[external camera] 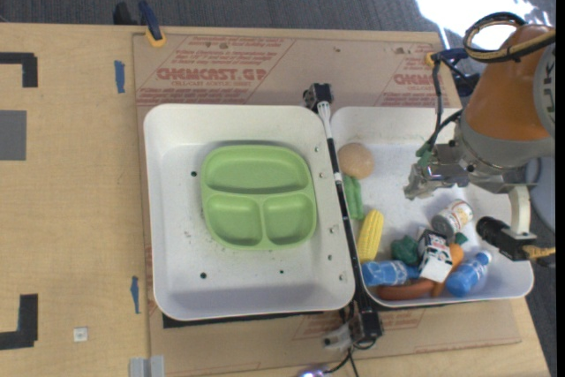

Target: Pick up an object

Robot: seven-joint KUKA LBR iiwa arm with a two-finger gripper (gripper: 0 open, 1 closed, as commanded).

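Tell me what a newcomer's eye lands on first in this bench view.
The green divided plate stands out, lying alone in the middle of the left bin. Next comes the grey and orange arm reaching in from the right, its hand over the right bin. Below it a bright heap crowds that bin's near edge: a yellow corn cob, blue bottles and other small toys.

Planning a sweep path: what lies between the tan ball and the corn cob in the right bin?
In the camera view, a green vegetable lies between the tan ball and the corn cob, along the bin's left wall.
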